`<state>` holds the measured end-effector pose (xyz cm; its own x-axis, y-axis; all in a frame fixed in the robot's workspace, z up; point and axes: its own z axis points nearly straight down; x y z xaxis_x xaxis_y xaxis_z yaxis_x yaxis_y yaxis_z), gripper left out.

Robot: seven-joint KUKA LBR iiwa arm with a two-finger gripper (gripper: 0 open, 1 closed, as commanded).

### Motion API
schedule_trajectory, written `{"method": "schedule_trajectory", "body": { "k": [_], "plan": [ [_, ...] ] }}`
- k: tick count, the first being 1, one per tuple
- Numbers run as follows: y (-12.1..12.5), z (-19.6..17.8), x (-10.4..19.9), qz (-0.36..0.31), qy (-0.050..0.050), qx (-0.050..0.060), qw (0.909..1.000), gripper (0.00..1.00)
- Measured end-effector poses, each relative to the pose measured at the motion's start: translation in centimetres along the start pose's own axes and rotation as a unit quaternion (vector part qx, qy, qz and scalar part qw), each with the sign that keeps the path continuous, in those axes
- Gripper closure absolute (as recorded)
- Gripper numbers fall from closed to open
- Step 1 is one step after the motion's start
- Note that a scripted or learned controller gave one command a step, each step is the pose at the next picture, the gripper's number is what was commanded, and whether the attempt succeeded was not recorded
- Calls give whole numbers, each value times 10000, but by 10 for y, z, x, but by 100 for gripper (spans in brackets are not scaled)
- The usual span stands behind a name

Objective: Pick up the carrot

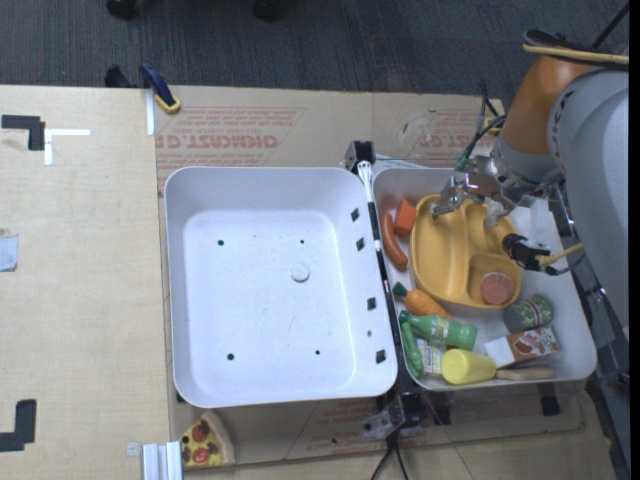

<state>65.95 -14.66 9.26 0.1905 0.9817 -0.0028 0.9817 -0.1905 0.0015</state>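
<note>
Arm came in from the right, pincer (478, 193) hanging over the far end of the right bin (578, 363), above the rim of the yellow dish (452, 258). Whether the pincer was spread or pressed together: could not tell, too small and cluttered with cables. Nothing seen pinched in it.

Carrot (425, 303) lay well below the pincer in the picture and a bit to its left, orange with a green top, tucked against the near-left edge of the yellow dish and touching the green bottle (438, 330) beside it. So carrot well apart from the pincer, untouched.

Other stuff in that bin: an orange-red sausage (393, 240) along the left wall, left of the pincer; a small orange block (404, 216) just left and slightly below; a pink round slice (497, 289) sitting in the dish below the pincer; a can (528, 313), a small carton (527, 345) and a yellow lemon-like piece (467, 367) farther down. Left bin (200, 368) sat well off to the pincer's left.

Step judged: approach only, grasp not begun. Next move would call for travelling across the dish toward the near-left side, lining up over the carrot's middle, opening wide enough, then descending without snagging the dish rim or the green bottle. Risk: similar orange items nearby could be taken by mistake.
</note>
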Motion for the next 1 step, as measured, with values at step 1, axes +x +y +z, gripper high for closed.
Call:
{"method": "schedule_trajectory", "body": {
  "k": [1],
  "plan": [
    [12, -2, -48, -143, 73, 21, 9999, 0]
  ]
}}
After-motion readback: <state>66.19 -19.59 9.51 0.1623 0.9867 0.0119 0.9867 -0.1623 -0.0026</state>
